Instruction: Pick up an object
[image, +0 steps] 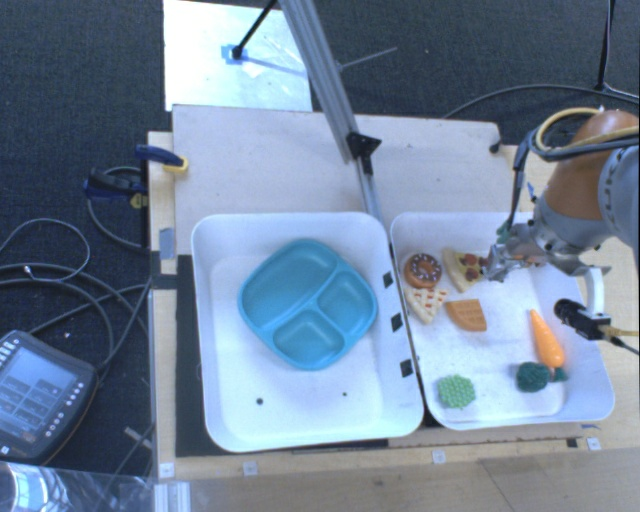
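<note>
Claw down in the right bin

Claw (497, 262) sits low by the pizza slice (462, 267), can't tell how wide it's open or if it's got anything. Near it: donut (422, 269), waffle wedge (427, 303), bread piece (466, 315). Further out: carrot (546, 339), broccoli (534, 376), green pad (456, 391). Left bin (230, 400) holds a blue divided plate (307, 303).

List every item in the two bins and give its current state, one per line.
blue divided plate: flat in the left bin, nothing on it
donut: lying in the right bin
pizza slice: lying by the gripper
waffle piece: lying flat
bread slice: lying flat
carrot: lying on its side
broccoli: resting near the carrot's tip
green round piece: lying alone
</note>
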